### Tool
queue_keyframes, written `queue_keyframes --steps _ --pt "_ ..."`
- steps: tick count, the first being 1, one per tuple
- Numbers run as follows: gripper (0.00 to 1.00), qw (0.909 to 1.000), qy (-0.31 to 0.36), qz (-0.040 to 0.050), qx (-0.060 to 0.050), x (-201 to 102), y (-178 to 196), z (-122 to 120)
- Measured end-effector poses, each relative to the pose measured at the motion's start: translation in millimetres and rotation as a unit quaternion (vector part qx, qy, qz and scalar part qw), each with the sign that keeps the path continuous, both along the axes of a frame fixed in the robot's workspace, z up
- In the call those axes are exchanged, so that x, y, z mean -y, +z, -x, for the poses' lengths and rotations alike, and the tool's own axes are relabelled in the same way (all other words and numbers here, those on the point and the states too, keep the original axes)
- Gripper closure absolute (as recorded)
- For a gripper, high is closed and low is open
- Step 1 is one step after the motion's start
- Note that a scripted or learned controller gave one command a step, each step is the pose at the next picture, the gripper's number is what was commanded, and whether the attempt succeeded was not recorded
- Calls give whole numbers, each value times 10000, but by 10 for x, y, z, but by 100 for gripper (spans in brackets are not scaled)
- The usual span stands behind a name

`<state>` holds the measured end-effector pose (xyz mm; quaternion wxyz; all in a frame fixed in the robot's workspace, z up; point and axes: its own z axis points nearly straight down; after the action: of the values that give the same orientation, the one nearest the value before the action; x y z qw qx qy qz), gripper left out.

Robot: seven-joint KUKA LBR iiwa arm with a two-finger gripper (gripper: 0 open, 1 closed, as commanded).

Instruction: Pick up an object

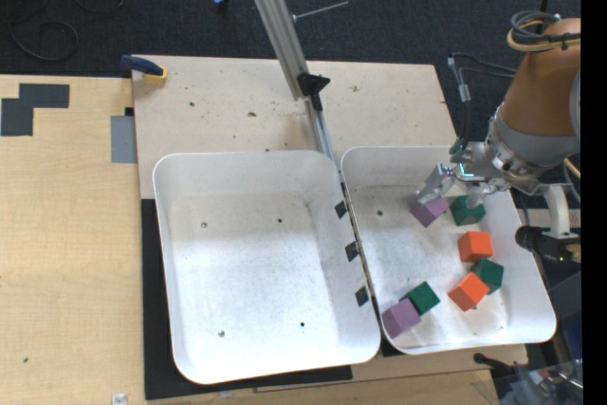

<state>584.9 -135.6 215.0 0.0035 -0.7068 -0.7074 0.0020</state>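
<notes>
camera view: at the right of the frame, the grey-and-orange arm (541,100) reaches down into the right bin (531,332), its gripper (446,190) lowered over a purple block (430,209) near the bin's upper middle, apparently lined up for a grasp. the block sits tilted just under the fingers; whether they are apart or closed on it cannot be told. a green block (467,211) lies just beside it. two orange blocks (475,246), another green pair and a second purple block (400,316) lie scattered lower in the same bin. the left bin (190,175) sits alongside.
</notes>
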Motion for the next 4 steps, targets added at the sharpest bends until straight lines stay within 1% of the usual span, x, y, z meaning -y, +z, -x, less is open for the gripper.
queue_keyframes --steps 1,2,3,4 --pt "0 10000 -5 5 23 6 22 -8" --pt "0 10000 -9 2 -3 -52 -430 28" --pt "0 10000 -14 3 -4 2 -892 20" --pt "0 10000 -27 6 30 -3 -1235 13"
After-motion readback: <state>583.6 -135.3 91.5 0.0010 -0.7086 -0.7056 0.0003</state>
